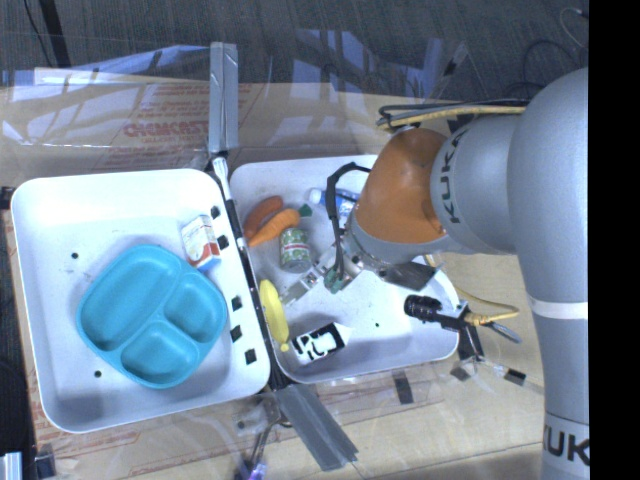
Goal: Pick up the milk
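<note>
Milk carton lies beside blue tray; arm reads "KUKA".

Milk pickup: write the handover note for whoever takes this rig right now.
Gripper: down in the right bin, near its middle; whether the fingers are open or shut cannot be told from this view, and nothing is seen between them.
Milk: small carton in the left bin, by the divider between the bins, just above the blue divided tray. Untouched.
Right bin also holds a carrot, a small jar, a banana and a black-and-white card.
Done: nothing yet; the arm is in the wrong bin.
Left: move to the left bin, grasp the milk, lift.
</note>
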`<act>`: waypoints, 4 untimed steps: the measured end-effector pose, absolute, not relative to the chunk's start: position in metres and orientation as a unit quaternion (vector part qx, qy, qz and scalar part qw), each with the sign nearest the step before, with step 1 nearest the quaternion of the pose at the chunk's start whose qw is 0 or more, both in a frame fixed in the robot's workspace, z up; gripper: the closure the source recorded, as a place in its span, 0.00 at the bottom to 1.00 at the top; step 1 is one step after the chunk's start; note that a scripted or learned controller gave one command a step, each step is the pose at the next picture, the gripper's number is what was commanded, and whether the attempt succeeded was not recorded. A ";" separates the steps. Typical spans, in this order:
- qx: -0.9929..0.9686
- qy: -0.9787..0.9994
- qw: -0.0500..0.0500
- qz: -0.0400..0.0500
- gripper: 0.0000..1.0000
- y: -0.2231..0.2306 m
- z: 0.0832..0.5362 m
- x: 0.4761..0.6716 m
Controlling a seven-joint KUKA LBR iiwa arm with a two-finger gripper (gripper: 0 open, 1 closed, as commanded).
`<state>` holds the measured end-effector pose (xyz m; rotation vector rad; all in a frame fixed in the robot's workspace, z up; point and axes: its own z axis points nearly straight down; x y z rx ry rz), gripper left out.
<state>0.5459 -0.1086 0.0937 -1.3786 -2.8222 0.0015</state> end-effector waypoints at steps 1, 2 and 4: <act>-0.588 -0.809 -0.001 0.000 0.00 -0.130 0.127 0.631; -0.607 -0.795 0.001 0.001 0.00 -0.111 0.092 0.650; -0.502 -0.865 -0.016 -0.007 0.00 -0.124 0.119 0.622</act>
